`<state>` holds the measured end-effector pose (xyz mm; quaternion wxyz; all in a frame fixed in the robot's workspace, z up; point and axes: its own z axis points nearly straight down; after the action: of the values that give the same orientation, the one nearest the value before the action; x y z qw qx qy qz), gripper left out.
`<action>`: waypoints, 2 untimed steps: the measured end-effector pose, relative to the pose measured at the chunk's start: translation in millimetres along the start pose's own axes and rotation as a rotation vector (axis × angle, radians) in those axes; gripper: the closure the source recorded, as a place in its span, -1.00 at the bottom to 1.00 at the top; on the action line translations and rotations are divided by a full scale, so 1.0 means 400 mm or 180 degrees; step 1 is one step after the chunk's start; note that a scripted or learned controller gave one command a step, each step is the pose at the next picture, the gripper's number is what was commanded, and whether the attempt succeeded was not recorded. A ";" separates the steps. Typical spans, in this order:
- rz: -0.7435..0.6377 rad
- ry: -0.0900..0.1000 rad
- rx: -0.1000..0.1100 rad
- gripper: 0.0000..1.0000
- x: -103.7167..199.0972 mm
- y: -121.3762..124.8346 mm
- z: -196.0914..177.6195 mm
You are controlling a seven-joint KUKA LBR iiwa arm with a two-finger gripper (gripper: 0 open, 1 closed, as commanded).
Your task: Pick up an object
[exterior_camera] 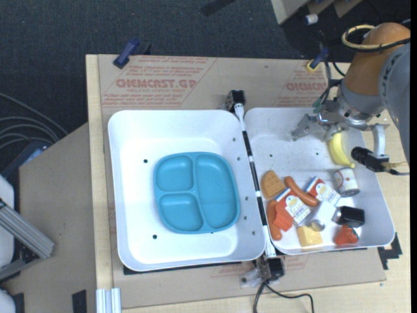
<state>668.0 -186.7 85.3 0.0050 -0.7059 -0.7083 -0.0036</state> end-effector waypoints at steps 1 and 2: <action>-0.0003 0.0005 -0.0001 -1.00 -0.007 0.001 0.000; -0.0006 0.0007 -0.0006 -1.00 -0.013 0.003 -0.001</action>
<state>669.0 -192.0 85.7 0.0051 -0.7052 -0.7089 -0.0051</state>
